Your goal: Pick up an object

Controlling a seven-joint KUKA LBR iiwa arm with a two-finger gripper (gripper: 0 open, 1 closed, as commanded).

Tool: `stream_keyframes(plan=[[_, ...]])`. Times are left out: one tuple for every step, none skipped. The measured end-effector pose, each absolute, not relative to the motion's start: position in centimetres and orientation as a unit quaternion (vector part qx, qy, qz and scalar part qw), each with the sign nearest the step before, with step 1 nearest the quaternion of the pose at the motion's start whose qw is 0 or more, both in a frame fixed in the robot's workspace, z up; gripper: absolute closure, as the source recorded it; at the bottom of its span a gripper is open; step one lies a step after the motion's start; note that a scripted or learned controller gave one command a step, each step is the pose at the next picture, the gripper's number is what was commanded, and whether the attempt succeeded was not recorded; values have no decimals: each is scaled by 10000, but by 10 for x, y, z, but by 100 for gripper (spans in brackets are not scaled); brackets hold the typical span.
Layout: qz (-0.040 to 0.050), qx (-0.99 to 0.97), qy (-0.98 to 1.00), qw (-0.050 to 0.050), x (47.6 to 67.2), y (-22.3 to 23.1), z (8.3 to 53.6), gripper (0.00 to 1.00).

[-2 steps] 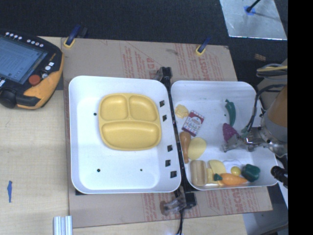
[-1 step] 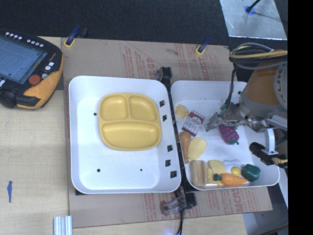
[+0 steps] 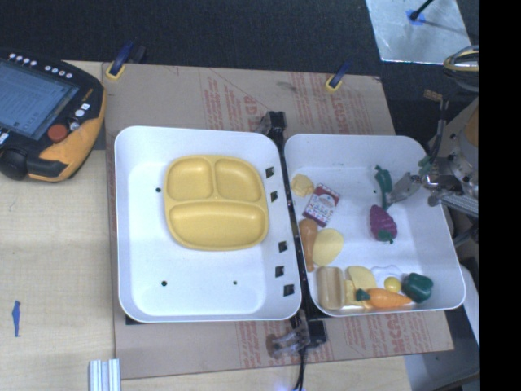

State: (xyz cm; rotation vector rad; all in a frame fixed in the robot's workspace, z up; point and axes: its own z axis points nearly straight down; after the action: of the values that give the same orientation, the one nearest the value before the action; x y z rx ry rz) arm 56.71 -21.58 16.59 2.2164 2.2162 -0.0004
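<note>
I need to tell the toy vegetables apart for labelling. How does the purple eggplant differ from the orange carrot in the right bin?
The eggplant is purple and plump; the carrot is orange, slimmer and tapered. The eggplant lies alone on bare floor in the middle right of the right bin, lengthwise toward the far wall; the carrot lies crosswise along the near wall, crowded among other toys. Both are toy food with green tops.

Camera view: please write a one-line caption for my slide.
Gripper at the right bin's edge near a purple toy eggplant; the left bin holds a yellow divided plate.
</note>
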Motion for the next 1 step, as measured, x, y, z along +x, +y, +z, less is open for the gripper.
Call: stream_keyframes(plan=[[-23, 7045, 7097, -59, 543, -165, 88, 0]])
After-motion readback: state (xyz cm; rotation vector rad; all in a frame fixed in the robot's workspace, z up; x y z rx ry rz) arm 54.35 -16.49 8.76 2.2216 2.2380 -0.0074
